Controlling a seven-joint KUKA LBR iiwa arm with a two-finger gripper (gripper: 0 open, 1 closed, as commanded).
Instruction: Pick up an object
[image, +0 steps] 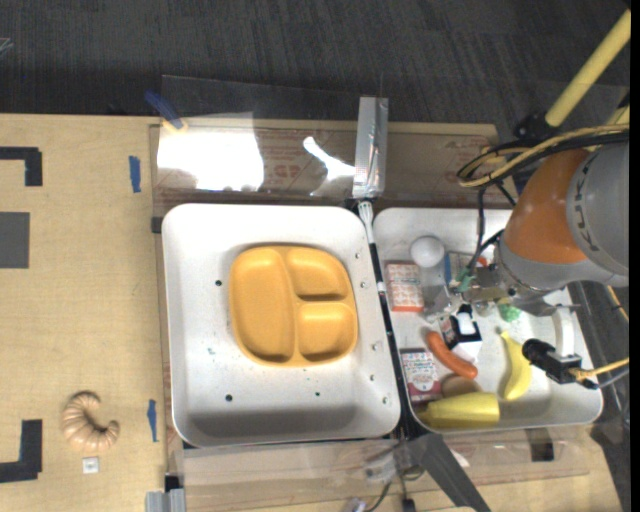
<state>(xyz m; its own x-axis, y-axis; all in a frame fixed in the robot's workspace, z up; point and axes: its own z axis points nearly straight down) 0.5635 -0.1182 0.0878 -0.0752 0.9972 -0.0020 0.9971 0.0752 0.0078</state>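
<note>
Over on the far left of the bench (70, 300) a curled tan croissant toy (90, 420) lies by itself, well apart from the bins. Next comes the left bin (190, 300), which holds a yellow divided plate (292, 303). Across the divider, the right bin (580, 400) is crowded: two small printed packets (403, 285), a white ball (428, 248), an orange carrot (447, 354), a banana (517, 366) and a yellow block (464, 408) near the front wall. The gripper (462, 318) is low among these, just above the carrot; from where I stand I cannot tell how its fingers are set.
</note>
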